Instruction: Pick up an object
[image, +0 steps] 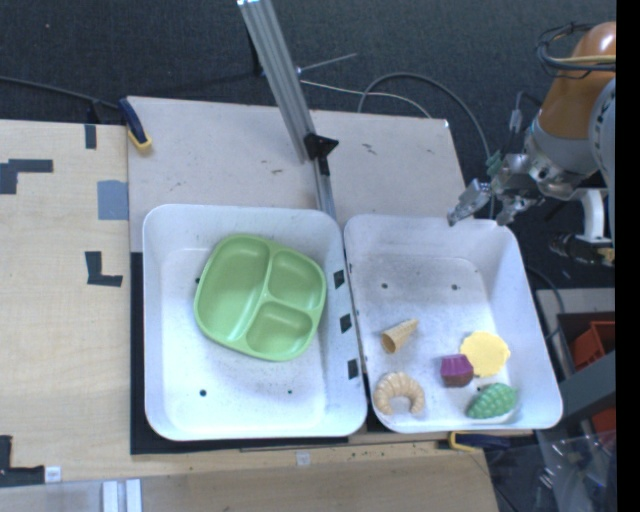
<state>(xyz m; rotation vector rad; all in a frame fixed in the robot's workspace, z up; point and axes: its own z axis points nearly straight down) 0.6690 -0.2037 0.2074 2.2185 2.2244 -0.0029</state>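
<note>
Worktop (240, 150): two bins. Left bin (160, 330): green plate (262, 296). Right bin (520, 300): five small items. Gripper (482, 205) above far rim, finger state unclear.

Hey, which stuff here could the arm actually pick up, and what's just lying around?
For the job: ice cream cone, croissant, purple block, yellow piece, green toy, gripper.
Lying about: green divided plate, yellow-handled tool.

likely a lab: robot arm (575, 110), white bins (165, 300).
</note>
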